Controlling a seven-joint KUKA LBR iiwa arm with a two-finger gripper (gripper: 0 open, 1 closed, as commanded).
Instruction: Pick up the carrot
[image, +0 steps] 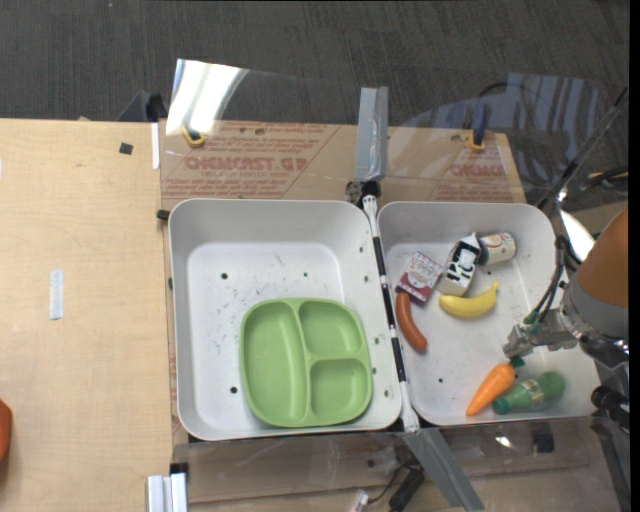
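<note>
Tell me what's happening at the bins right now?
The arm reaches in from the right, its gripper hovering over the right bin, just above the carrot. The carrot lies on the bin floor beside a green bottle, not yet lifted. A banana and sausage lie further in. The left bin holds a green divided plate.

A green divided plate (305, 362) is seen in the left bin (200, 300). In the right bin (440, 405), a sausage (411, 322), a banana (470, 302), a small red packet (421, 276), a black-and-white carton (462, 264) and a green bottle (530, 393) are noted.
</note>
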